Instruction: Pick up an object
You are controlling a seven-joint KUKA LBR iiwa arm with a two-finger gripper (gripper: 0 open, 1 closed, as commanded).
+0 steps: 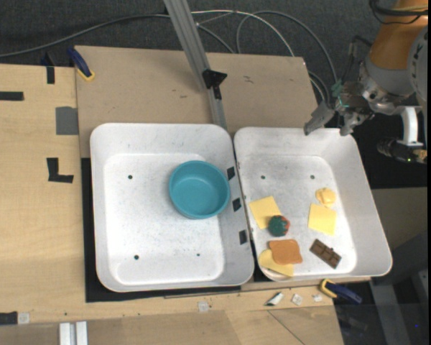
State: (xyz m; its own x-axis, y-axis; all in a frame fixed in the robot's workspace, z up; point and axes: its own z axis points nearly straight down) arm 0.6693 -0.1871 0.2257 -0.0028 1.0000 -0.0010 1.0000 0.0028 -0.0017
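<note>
white bins sit side by side; the left bin (115,264) has a blue bowl (198,188), the right bin (366,192) has the small pieces. the gripper (329,119) hangs over the right bin's far rim, up near its top corner, with nothing between its fingers; whether it is released or clenched i cannot tell.

nothing is picked yet. candidates lie in the near half of the right bin: two yellow squares (264,210), a green ball (278,226), an orange slab (285,251), a brown bar (325,253) and a small yellow lump (326,196).

judgement: the lump or the bar stands apart from its neighbours (the ball, slab and near square crowd together), so aim there, come straight down and centre the thing before closing.
</note>
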